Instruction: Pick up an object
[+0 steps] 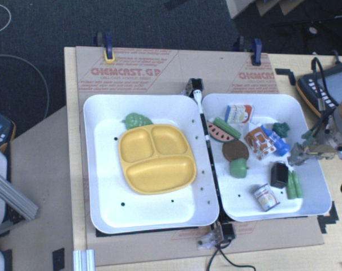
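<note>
Objects crowd the right bin (312,205); claw (298,158), grip unclear, hangs beside black block (279,175).

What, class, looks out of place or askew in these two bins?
In the left bin, the yellow divided tray sits rotated, and a green toy lies partly hidden behind its far edge. The right bin's items lie jumbled but contained; nothing is spilled.

Two blue clamps (108,43) pin the brown board (159,72).
</note>
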Tool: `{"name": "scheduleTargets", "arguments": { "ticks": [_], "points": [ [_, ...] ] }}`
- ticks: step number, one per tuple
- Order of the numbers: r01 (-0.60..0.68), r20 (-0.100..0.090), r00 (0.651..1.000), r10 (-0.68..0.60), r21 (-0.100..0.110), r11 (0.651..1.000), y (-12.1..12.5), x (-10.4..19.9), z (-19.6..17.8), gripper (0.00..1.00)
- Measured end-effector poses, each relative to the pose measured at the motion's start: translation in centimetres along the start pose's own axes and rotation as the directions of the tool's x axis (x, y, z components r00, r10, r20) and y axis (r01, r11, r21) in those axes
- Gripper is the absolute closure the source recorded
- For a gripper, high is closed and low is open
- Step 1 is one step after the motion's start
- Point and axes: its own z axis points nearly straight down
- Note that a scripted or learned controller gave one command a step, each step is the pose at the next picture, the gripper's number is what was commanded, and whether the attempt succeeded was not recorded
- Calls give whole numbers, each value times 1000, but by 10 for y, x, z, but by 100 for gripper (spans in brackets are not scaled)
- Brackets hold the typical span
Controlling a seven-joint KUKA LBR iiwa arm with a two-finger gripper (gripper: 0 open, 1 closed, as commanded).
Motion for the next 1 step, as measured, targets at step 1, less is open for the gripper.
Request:
{"name": "scheduleTargets", "arguments": {
  "ticks": [1],
  "points": [
    [4,4,1000,-4,-10,1000,31,68,-28,100]
  ]
}}
